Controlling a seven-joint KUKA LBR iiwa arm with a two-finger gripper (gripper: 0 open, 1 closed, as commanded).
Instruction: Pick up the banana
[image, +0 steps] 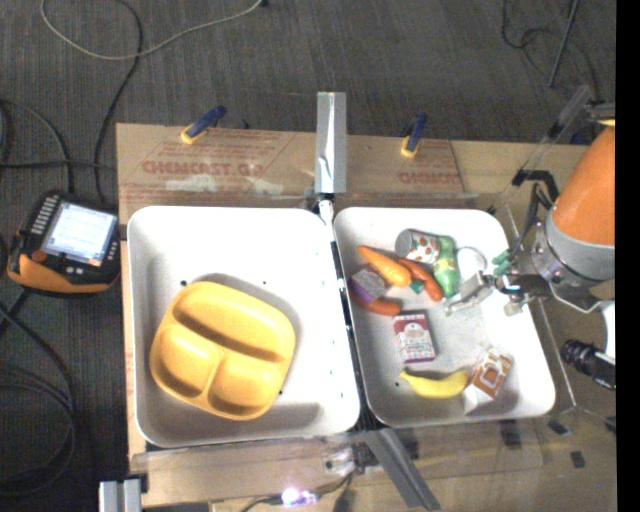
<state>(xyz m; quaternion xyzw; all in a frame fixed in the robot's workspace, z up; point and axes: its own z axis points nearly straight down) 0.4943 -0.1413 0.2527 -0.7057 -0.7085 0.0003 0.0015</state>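
The yellow banana (435, 383) lies on its side near the front wall of the right bin (520, 330). It rests between a small red box (414, 337) and an orange-and-white carton (490, 375). My gripper (468, 296) hangs over the right half of this bin, behind and slightly to the right of the banana and well apart from it. It reaches in from the grey and orange arm (585, 215) at the right edge. Nothing can be seen held in it.
At the back of the right bin lie a carrot (385, 265), a printed can (422, 245), a green item (447, 270), a purple piece (366, 287) and a red-orange piece (384, 307). The left bin (150, 240) holds a yellow divided plate (225, 345). A teach pendant (65, 240) sits far left.
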